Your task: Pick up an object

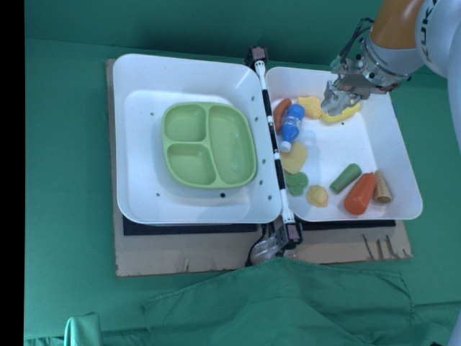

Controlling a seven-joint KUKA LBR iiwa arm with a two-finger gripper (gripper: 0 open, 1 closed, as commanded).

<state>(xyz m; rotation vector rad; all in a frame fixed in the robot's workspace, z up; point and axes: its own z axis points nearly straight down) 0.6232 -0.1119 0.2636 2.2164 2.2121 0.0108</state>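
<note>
My gripper (337,104) hangs low over the far part of the right bin (403,186), directly above a yellow banana-like piece (344,114) whose curve shows below and to the right of it. Whether anything sits between its fingers is hidden by the gripper body. Just left of it lie a yellow ridged piece (311,106), a blue bottle with a white cap (291,125) and an orange-red piece (280,113). Nearer the front lie a yellow chip-like piece (294,157), a green broccoli (296,183), a small yellow piece (317,195), a green cucumber (346,177), an orange carrot (359,193) and a waffle cone (382,187).
The left bin (137,78) holds a light green divided plate (209,145). A black-and-white bar (272,139) runs between the two bins. Green cloth (288,301) bunches up at the front of the bench. The arm (410,13) comes in from the upper right.
</note>
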